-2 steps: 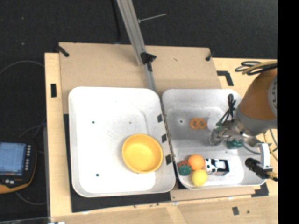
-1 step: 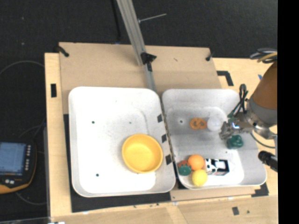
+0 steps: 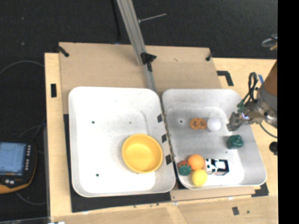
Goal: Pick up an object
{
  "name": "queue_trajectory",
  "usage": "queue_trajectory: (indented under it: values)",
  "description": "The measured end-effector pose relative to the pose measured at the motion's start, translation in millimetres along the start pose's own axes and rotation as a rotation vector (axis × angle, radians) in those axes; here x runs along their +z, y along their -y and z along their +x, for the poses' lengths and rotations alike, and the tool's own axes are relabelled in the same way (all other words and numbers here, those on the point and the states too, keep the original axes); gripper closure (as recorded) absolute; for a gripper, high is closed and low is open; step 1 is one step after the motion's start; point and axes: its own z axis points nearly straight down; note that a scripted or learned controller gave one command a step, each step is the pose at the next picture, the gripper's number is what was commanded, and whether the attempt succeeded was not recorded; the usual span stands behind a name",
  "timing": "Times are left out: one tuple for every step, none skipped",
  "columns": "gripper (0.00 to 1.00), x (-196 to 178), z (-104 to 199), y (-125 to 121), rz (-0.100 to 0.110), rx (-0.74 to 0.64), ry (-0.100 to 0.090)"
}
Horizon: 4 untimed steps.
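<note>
I have nothing lifted yet: my hand (image 3: pixel 235 120) sits low over the right side of the right bin (image 3: pixel 187 101), and I cannot tell whether it is released or clenched, nor see anything in it. The whole pick is still ahead, as I judge it. Nearest to me are the white ball (image 3: pixel 214 124) just to one side and the dark green piece (image 3: pixel 234 141) just below. The small brown ring (image 3: pixel 198 123) lies beside the ball. The orange ball (image 3: pixel 196 162), yellow ball (image 3: pixel 199 177) and black-and-white block (image 3: pixel 217 166) crowd the near rim, leaving little room there. The middle of the bin floor is open. The yellow bowl (image 3: pixel 142 153) stands alone in the left bin (image 3: pixel 93 106) with open room around it.
</note>
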Motion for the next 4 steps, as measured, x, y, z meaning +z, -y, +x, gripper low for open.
queue_trajectory:
  values:
    - [1.0, 6, 57, -8, 0.006, -0.004, -0.003]
    - [1.0, 6, 112, -22, 0.006, -0.005, -0.004]
    - [1.0, -1, 173, -17, 0.007, -0.006, -0.006]
    - [1.0, -2, 220, -27, 0.007, -0.005, -0.005]
